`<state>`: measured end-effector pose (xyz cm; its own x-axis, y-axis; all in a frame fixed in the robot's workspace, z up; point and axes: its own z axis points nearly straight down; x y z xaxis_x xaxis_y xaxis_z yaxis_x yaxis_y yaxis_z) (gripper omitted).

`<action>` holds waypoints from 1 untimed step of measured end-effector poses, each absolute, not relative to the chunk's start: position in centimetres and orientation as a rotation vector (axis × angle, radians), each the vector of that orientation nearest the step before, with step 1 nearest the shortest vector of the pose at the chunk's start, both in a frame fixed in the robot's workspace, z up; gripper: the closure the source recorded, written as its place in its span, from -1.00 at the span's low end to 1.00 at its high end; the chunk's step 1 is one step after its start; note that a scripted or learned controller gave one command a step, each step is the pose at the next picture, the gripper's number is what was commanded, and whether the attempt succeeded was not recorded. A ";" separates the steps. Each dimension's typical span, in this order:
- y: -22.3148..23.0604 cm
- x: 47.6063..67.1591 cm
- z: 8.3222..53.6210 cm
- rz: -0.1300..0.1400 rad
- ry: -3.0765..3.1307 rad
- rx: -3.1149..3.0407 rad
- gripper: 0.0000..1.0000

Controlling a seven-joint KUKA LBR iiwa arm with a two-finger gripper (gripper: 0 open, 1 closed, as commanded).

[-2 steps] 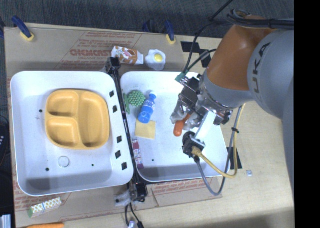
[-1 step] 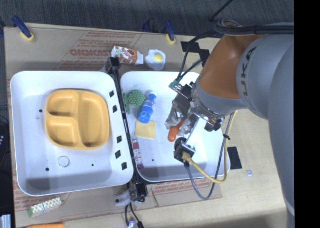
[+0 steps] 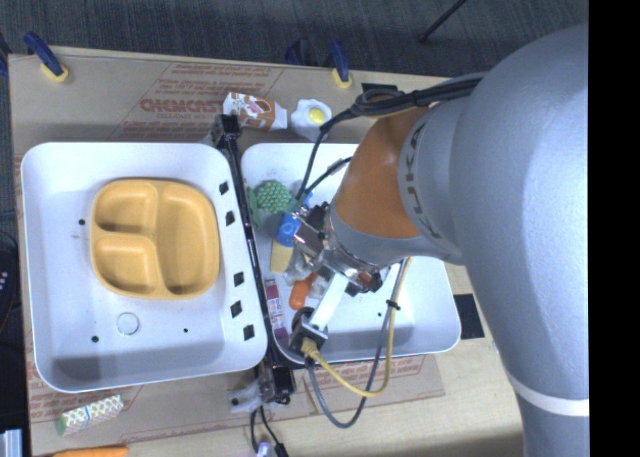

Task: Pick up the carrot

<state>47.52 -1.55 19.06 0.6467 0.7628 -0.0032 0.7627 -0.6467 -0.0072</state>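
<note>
Arm (image 3: 500, 195) covers most of the right bin (image 3: 425, 310). Just a stub of the carrot (image 3: 298, 296) pokes out under the wrist, I think. Orange thing (image 3: 95, 451) at bottom-left is cut off by the edge.

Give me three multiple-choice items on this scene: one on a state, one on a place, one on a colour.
1. The yellow plate in the left bin lies: A upside down; B right way up; C on its edge.
2. The carrot is at: A the left bin; B the bench outside the bins; C the right bin.
3. The knobbly thing above the carrot in the view is: A green; B red; C white.

Answers: 1 B, since its compartments face up. 2 C, since the carrot shows near that bin's left wall. 3 A, since it is plainly green.
</note>
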 end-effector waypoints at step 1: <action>-6.5 49.1 26.8 0.004 -1.198 -2.901 1.00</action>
